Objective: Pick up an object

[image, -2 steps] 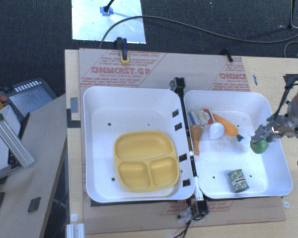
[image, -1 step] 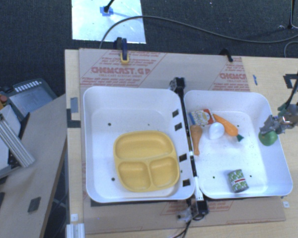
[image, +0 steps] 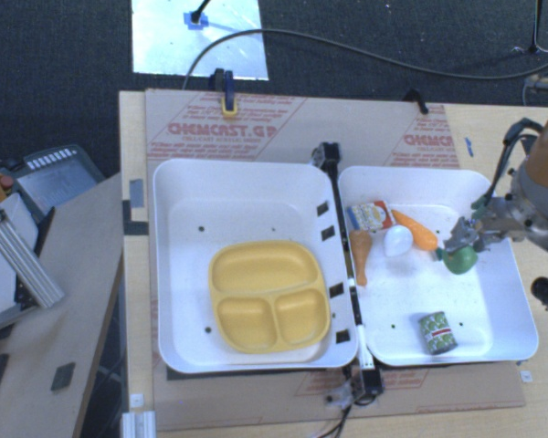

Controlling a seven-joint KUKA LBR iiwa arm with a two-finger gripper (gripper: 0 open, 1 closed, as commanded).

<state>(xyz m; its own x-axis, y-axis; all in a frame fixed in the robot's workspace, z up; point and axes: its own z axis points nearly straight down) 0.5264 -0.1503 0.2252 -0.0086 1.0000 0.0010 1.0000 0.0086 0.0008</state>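
Low in the right bin (image: 502,336), right of the egg (image: 397,241): gripper (image: 460,242), touching or just above a green ball (image: 459,261). Cannot tell from this slant whether spread, pressed together or pinching anything; too blurred to judge. No claim of a hold, then. Likely target: the ball, lying right of the egg and a little nearer the camera, apart from it, toward the bin's right wall. Probably at the end of the approach or at the point of closing. To do this well: centre over the ball's widest part, not its edge; round, so apt to squirt out sideways under an off-centre squeeze. Come straight down, close slowly, lift straight up, and check for green in the grip before swinging away. Mind the carrot (image: 414,229), touching or nearly touching the egg on its upper right and close to the approach path; avoid nudging it into the ball. Further from trouble: a small packet (image: 370,214) up and left of the egg, an orange cone (image: 360,254) just left of the egg, a can (image: 437,332) well below the egg toward the near wall. Left of the egg, across the divider, in the left bin (image: 178,245): a yellow tray (image: 256,286), of no bearing on this step. Keep clear of the wall right of the egg on the way down.
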